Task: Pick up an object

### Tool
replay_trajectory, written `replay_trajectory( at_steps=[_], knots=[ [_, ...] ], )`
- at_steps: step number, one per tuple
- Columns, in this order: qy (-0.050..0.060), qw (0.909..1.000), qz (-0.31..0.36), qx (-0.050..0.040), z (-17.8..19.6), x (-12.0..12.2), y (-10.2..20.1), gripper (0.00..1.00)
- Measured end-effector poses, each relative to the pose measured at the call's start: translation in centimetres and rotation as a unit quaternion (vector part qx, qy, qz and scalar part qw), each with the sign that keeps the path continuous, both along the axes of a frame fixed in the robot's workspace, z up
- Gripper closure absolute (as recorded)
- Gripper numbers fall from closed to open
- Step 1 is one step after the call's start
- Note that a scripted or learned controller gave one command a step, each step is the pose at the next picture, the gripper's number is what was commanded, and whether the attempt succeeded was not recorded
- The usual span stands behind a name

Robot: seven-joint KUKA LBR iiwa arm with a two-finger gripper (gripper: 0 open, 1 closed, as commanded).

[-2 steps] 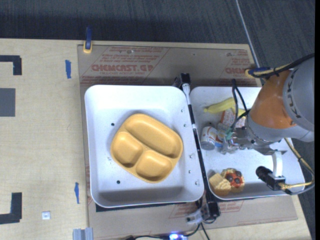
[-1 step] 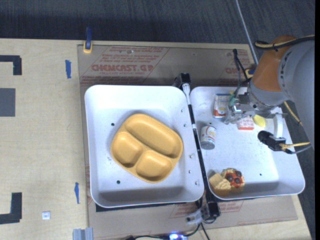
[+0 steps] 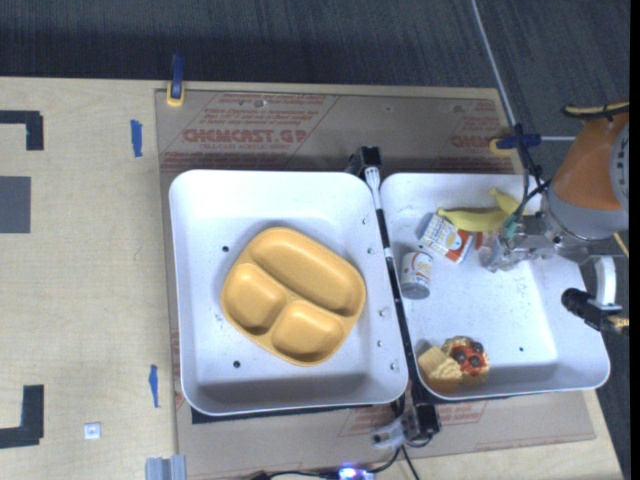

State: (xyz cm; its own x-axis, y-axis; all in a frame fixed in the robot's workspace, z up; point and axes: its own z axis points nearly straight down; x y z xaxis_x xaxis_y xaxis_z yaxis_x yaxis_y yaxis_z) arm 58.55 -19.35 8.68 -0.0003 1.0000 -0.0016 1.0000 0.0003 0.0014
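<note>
Observe the arm (image 3: 592, 173) entering from the right, with its orange band above the wrist. The gripper (image 3: 503, 253) sits low inside the right bin (image 3: 520, 348), in its upper right part. You cannot tell from this view whether it is released or clenched, and nothing is visibly grasped.

Locate the candidate objects in the right bin:
- A yellow banana (image 3: 480, 216) lies near the far wall, just beside the gripper.
- A small white and orange carton (image 3: 443, 236) rests touching the banana's near side.
- A small can (image 3: 415, 273) lies on its side by the bin's left wall.
- A yellow and red food item (image 3: 455, 360) sits at the near wall.

The left bin (image 3: 200, 268) holds a yellow three-compartment tray (image 3: 290, 293), lying tilted at its centre. Both bins rest on the worktop (image 3: 80, 268).
</note>
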Motion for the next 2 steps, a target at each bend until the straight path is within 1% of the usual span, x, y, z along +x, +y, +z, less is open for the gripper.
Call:
replay_trajectory(
  at_steps=[1, 2],
  knots=[
    [-0.001, 1.0, 0.001, 0.0005, 13.5, 2.4, 7.4, 1.0],
    [0.001, 1.0, 0.0, 0.0006, 4.3, 3.3, -1.7, 1.0]
  ],
)
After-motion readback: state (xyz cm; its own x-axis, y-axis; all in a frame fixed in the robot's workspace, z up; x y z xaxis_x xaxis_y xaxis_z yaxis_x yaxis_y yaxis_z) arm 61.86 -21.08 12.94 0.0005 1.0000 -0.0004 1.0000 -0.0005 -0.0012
